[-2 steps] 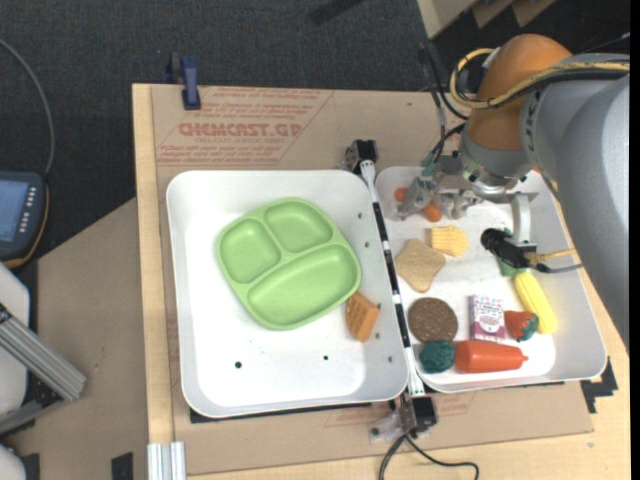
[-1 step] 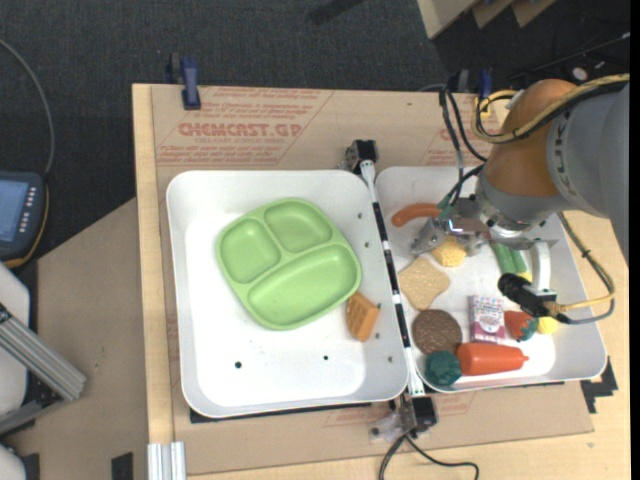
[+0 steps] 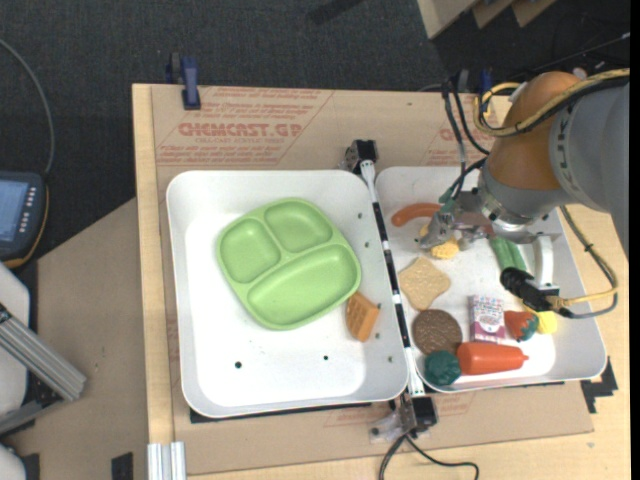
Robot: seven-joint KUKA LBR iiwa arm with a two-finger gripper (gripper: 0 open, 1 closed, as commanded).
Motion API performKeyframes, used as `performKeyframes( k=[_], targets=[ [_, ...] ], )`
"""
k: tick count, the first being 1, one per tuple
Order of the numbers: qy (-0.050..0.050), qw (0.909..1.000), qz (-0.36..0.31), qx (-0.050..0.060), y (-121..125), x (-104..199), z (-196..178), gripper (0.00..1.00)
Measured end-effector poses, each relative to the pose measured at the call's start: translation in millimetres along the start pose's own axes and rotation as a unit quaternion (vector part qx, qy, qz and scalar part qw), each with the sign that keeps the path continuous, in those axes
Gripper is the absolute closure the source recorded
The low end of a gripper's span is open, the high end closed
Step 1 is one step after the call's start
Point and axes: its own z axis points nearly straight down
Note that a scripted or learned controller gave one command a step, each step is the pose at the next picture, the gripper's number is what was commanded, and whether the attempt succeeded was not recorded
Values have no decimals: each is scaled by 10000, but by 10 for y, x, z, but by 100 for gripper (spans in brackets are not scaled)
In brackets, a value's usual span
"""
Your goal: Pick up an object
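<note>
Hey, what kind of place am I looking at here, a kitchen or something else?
Most likely a robotics lab test bench, not a kitchen. A grey arm reaches over two white bins clamped to a board. The food looks like toys: a carrot and cracker, plus a green divided plate.

Definitely a robotics lab or test bench, not anyone's kitchen. Big giveaway: a grey industrial arm (image 3: 580, 138) with an orange band reaching in from the right over two shallow white bins (image 3: 200, 268) set side by side on a sheet of cardboard (image 3: 250, 118) printed with red lettering. Blue clamp (image 3: 186, 76) pinning that board at the far edge, cables (image 3: 590, 268) looping around the arm and off the bench front, dark carpet (image 3: 100, 28) underneath, an aluminium rail (image 3: 40, 358) at lower left. Toy food (image 3: 490, 356) and a green divided plate (image 3: 290, 263) as props (plastic-looking stuff). Handheld screen unit (image 3: 20, 213) at far left, likely a control pendant.
</note>
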Motion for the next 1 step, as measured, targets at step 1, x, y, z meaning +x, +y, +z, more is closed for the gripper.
performKeyframes(
  k=[1],
  targets=[
    [8, 10000, -47, -40, 143, 832, -956, 100]
  ],
)
